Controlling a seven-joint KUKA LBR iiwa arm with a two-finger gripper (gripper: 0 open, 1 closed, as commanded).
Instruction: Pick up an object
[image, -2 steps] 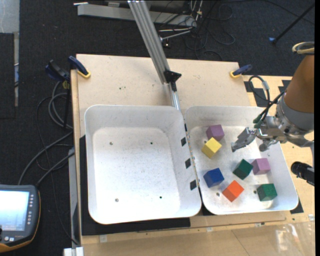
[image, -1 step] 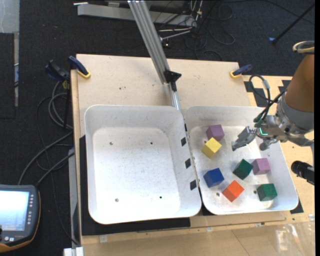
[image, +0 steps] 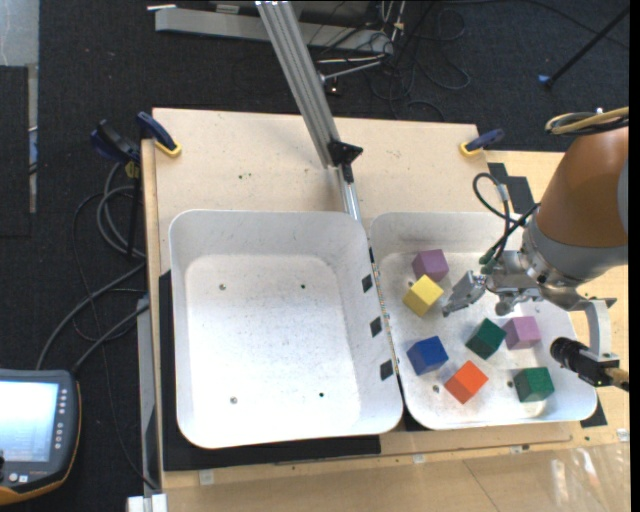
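1. All seven blocks lay in the right bin (image: 580, 405): yellow block (image: 423, 293), purple block (image: 431, 264), blue block (image: 428, 354), orange block (image: 466, 381), two green, one lilac.
2. Gripper (image: 462, 297) hovered low, just right of the yellow block, below the purple one.
3. Jaw state: could not tell; no block seen between them.
4. Judged: nothing picked yet; grasp and lift remained. Left bin (image: 190, 300) bare.

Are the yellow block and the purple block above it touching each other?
Apart. The camera view shows a thin strip of white bin floor between the yellow block and the purple block, so their edges do not meet.
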